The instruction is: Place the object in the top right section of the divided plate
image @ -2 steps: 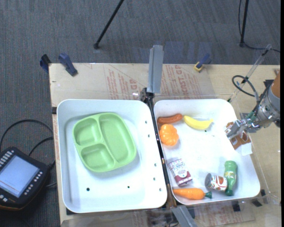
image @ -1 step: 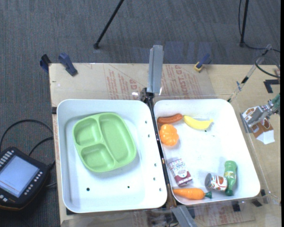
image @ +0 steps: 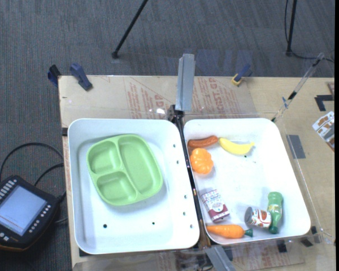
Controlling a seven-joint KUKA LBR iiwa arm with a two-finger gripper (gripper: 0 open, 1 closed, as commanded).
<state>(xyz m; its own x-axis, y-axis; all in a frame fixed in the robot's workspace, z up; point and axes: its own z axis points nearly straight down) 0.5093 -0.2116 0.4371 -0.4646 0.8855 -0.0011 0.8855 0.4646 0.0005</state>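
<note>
A green divided plate (image: 125, 169) lies in the left white bin (image: 85, 230), with one large section on its right side and two smaller ones on its left. The right white bin (image: 282, 168) holds toy food: a sausage (image: 203, 142), a yellow banana (image: 236, 147), an orange pumpkin (image: 201, 161), a small red and white carton (image: 214, 204), a carrot (image: 230, 230), a can (image: 258, 217) and a green bottle (image: 275, 211).
A grey upright post (image: 185, 83) stands behind the seam between the bins. Blue clamps (image: 81, 76) and a yellow clamp (image: 237, 78) grip the bench's far edge. A teach pendant (image: 18, 210) lies on the floor at the left. Tripod legs (image: 133, 22) stand behind.
</note>
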